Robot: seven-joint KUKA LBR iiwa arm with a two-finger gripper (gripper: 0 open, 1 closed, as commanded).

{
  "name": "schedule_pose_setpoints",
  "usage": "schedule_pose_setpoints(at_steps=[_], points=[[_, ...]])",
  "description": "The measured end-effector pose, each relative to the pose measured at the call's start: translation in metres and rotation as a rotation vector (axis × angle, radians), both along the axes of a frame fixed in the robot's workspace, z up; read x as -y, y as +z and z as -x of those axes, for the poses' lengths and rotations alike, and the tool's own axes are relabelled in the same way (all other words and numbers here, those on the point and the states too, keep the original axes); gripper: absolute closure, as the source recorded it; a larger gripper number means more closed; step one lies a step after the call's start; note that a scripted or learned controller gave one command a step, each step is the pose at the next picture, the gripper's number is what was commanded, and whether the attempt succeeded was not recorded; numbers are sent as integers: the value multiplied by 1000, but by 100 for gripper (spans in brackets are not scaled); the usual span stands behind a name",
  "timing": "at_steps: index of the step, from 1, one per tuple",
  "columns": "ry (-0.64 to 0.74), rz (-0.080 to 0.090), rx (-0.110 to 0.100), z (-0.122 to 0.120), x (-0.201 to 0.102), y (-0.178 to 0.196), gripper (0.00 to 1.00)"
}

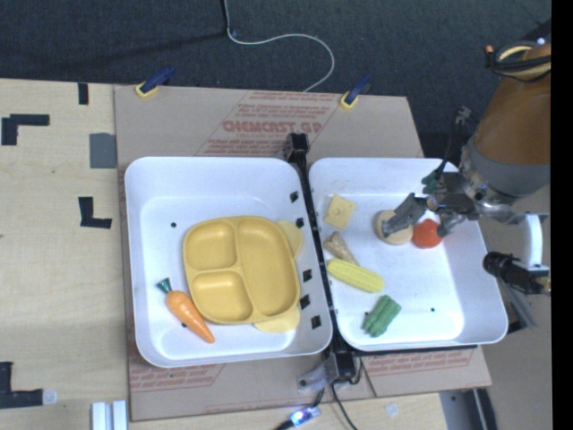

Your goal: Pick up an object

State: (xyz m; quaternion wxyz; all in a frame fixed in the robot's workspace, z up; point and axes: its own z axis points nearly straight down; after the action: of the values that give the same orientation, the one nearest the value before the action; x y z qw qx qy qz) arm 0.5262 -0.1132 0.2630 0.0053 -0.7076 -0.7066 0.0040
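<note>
Red and round, a tomato [428, 233] lies at about two o'clock in the right bin [483, 330], touching a tan round piece [392, 225] on its nine o'clock side. The pincer [426, 211] hangs low just over both; one dark finger slants toward the tan piece, so it looks spread, with nothing seen between the fingers. I judge this the approach step: next it must drop squarely on one item and close. Corn [356, 277], a green vegetable [381, 315] and a cheese wedge [339, 211] lie toward eight o'clock. The fingertips blur into shadow, and the arm is cut off at three o'clock.
</note>
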Motion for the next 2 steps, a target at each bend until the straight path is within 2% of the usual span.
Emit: schedule_pose_setpoints(at_steps=[1,2], points=[[3,2,12,-2,0,6,0],[3,1,5,-4,-5,-58,0]])
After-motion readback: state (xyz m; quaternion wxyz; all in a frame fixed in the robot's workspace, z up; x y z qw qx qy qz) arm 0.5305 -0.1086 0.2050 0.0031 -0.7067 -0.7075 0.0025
